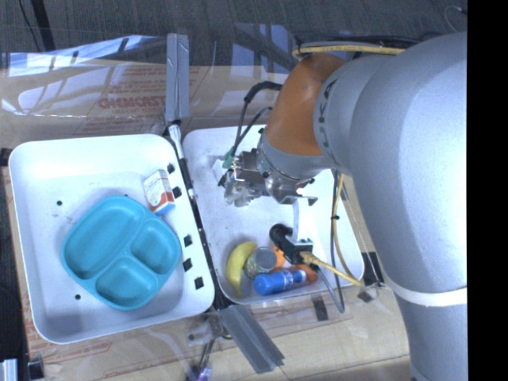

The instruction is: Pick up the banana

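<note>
Gripper: hanging over the upper middle of the right bin, just right of frame centre. From where I am standing I cannot tell whether its jaws are spread or closed, and I am seeing nothing held at its tip.
Banana: lying in the lower left corner of that same bin, lower centre of the frame. It is below the gripper and apart from it, so it is not yet being picked.
Crowding: a small tin is pressing against the banana's right side. A blue bottle is lying just beside that, with an orange piece at its far end.
Why it matters: the bin wall is hemming the banana in on the left and the clutter on the right, so a grasp probably needs to come straight down along its length.
Arm: reaching in from the right of the frame and covering much of the bin's right half.
Left bin: holding a blue divided plate and a small carton, well away from the work.
</note>
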### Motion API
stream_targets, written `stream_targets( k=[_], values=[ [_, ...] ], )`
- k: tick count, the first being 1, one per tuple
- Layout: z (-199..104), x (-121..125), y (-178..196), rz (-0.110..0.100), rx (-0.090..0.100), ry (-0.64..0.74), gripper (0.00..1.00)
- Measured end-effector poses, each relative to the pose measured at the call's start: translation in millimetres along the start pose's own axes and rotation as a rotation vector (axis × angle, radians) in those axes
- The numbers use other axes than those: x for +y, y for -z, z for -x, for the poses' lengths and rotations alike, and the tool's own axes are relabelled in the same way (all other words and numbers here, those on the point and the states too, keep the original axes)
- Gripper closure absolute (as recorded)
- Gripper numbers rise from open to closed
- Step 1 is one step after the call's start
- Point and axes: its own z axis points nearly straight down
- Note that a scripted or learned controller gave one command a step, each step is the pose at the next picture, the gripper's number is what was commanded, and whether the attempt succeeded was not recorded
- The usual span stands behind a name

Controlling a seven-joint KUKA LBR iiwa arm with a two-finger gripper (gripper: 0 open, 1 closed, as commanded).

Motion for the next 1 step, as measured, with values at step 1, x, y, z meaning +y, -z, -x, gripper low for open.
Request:
stream_targets(
  k=[1],
  values=[
    [0.3,0.0,0.0,0.0,0.0,-0.001,0.0]
  ],
)
